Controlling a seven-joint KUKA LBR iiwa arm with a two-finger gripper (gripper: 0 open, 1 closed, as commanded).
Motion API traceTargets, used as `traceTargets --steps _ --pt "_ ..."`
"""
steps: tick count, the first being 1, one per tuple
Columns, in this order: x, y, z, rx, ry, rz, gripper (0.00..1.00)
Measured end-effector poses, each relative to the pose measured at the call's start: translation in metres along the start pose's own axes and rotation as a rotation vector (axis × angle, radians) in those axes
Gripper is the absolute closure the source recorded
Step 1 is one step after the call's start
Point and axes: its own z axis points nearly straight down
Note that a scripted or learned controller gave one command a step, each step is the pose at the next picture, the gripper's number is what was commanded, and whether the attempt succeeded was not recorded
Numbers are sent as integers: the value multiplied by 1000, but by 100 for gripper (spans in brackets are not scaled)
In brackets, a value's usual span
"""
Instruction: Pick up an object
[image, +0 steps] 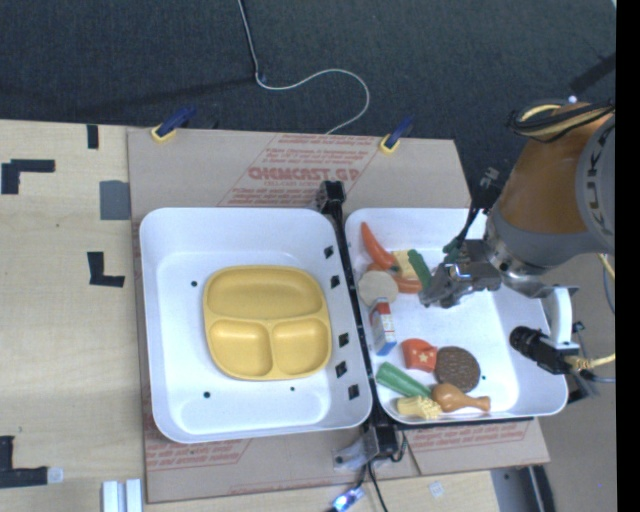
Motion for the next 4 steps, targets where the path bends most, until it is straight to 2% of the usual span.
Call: traceTargets --steps 2,4 --pt "104 15 16 1 -1 0 100" --pt "107 5 16 2 -4 6 100"
